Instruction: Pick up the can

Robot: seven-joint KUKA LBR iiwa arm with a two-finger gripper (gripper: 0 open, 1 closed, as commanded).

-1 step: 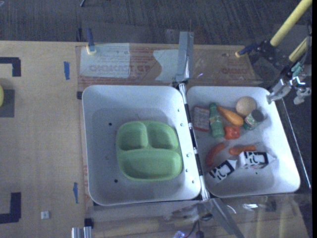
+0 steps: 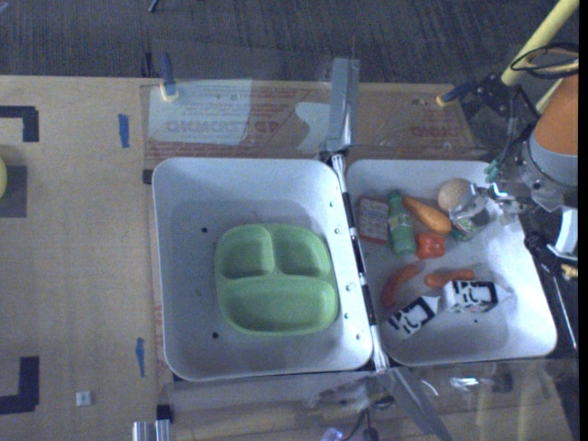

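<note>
Toward the far right corner of the right bin (image 2: 544,333), seen from the camera view: gripper (image 2: 485,200) down low at the can (image 2: 467,221), a small silvery piece with a green patch, touching it or just beside it. Cannot tell whether spread or closed around it, so no claim of a hold.

Judged as the closing-in step of the pick. To do it well:
- Centre across the can's body rather than its end.
- Settle fully before squeezing, then rise straight up and slowly.
- Watch the neighbours: beige ball (image 2: 453,193) pressed close on the far side, orange carrot-like piece (image 2: 427,214) and small red piece (image 2: 430,244) just beside on the left. Likely to be nudged or pinched along with the can.

Edges and room:
- Right wall of the bin near the wrist; little slack for sideways travel there.
- Freer floor toward the near right corner, past the black-and-white cartons (image 2: 473,294).
- Wide room also in the left bin (image 2: 175,274) around the green tray (image 2: 276,278).
- Upward looks the safest way out.
</note>
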